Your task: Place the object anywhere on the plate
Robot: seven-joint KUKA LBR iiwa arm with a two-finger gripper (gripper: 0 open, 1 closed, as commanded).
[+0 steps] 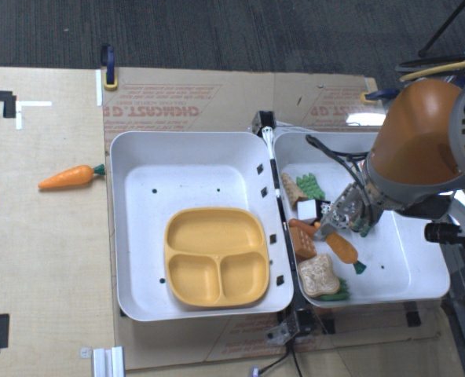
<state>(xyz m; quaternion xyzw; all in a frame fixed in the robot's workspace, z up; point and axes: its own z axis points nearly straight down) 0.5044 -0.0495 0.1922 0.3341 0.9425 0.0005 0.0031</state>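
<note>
While the arm reaches in from the right, its pincer hangs low over the right bin, among the toy foods there; whether it is wide or narrow cannot be told, and nothing is seen held in it.

Left bin: one yellow plate with three compartments, set toward the near side, nothing on it.

Right bin, contents gathered along its left side:
- orange carrot with green tip, lying just near of the pincer, tilted;
- slice of brown bread at the near left corner, a green piece just beside its near edge;
- reddish-brown piece beside the left wall;
- tan piece and green leafy piece toward the far side;
- small white and black item just left of the pincer.

Worktop, left of both bins: a second orange carrot, lying well apart from the plate, green end pointing toward the left bin.
</note>
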